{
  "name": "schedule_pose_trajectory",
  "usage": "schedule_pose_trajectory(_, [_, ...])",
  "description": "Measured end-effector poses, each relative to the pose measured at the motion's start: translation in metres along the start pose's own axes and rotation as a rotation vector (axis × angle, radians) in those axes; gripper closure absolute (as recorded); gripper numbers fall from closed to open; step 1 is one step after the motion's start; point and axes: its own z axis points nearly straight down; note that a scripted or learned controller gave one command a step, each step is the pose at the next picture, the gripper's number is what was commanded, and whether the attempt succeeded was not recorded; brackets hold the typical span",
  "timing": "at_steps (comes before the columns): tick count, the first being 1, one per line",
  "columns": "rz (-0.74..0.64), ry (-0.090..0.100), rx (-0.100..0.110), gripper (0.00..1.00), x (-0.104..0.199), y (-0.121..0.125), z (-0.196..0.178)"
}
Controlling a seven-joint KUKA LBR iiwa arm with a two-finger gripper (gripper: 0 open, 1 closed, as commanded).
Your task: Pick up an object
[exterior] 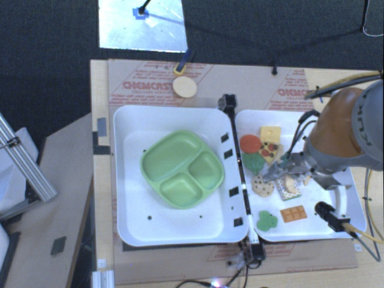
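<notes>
Hanging low over the right bin (354, 212), near its middle: the fingers (287, 171), grey and blurred, at the end of the grey and orange arm (339, 131) reaching in from the right. Impossible to tell whether spread or closed, or whether anything sits between them.

Directly under and just below the fingers: a small patterned card (289, 188), partly hidden, long axis tilted, running roughly from lower left to upper right. Just left of it, a round speckled cookie (262, 186). Left of the fingers, a dark green leafy piece (253, 162); above that, a red round slice (250, 143). Up and to the left, a yellow cheese wedge (270, 135) and a small pizza-like slice (269, 152). Below the fingers, an orange cracker (293, 213), long axis nearly level across the view. Lower left, a green broccoli piece (267, 221).

Well to the left, in the left bin (129, 221): a green divided tray (182, 168), tilted diagonally. Far up and left on the desk (240, 80), a tan disc (185, 87).
</notes>
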Motion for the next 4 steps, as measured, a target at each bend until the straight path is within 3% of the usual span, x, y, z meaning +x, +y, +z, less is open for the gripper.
schedule_pose_trajectory(1, [0.001,-0.004,-0.004,1.00,-0.002,0.001,-0.010])
schedule_pose_trajectory(2, [-0.005,0.007,0.018,1.00,-0.008,-0.001,-0.071])
schedule_pose_trajectory(3, [-0.006,0.007,0.017,1.00,-0.009,0.002,-0.118])
schedule_pose_trajectory(4, [-0.011,0.010,0.021,1.00,0.031,0.032,-0.108])
